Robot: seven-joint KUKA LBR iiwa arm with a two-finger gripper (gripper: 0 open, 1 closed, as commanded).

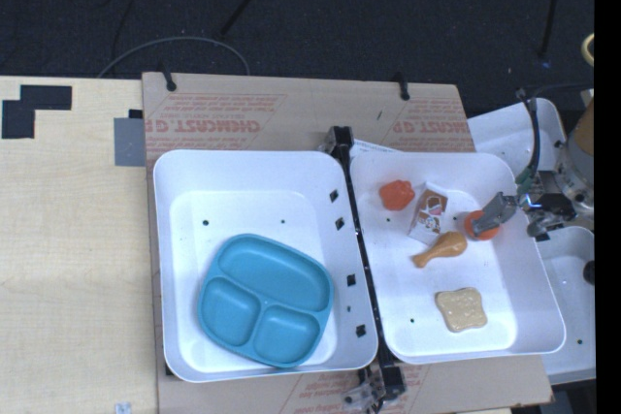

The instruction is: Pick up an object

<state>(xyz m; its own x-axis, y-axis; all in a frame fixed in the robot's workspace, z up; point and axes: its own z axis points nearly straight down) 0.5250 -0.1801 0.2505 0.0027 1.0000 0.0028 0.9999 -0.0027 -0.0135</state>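
The gripper [497, 211] sits low at the right bin's [539, 330] right side, touching a small orange piece [482, 226]; its opening cannot be told. That piece looks light, rigid, smooth, best pinched across its middle.

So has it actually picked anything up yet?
Not that I can see. The gripper is down at the right bin's right side, by a small orange object. The drumstick toy, toast piece and red toy lie in that bin. Gripping and lifting remain.
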